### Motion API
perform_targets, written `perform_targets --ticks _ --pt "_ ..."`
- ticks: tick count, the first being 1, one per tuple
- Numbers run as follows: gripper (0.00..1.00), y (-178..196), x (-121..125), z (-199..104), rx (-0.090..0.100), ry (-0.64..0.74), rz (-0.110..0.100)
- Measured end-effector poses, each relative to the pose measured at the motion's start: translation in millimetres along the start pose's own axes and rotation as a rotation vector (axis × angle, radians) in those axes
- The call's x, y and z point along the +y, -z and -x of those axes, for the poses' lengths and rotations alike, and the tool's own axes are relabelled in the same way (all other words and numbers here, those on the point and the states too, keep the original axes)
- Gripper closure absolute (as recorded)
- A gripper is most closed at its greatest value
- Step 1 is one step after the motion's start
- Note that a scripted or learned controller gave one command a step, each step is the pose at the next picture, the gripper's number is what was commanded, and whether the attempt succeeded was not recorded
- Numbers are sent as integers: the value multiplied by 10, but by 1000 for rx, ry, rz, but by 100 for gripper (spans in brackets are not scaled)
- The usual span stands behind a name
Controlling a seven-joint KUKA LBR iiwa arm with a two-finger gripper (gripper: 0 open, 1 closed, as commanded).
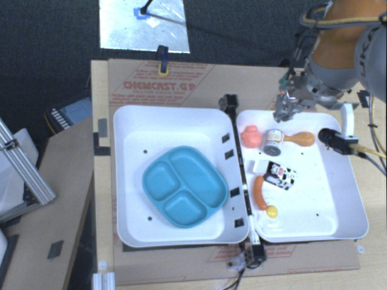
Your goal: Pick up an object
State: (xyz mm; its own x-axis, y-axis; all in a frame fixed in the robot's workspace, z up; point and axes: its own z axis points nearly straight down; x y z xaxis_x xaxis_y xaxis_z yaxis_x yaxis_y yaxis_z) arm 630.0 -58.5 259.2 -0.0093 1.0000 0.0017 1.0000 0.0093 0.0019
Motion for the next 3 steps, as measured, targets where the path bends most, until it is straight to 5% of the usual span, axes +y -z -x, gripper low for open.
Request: perform_targets --ticks 3 --pt "100 -281 217 -1649 0 0 0"
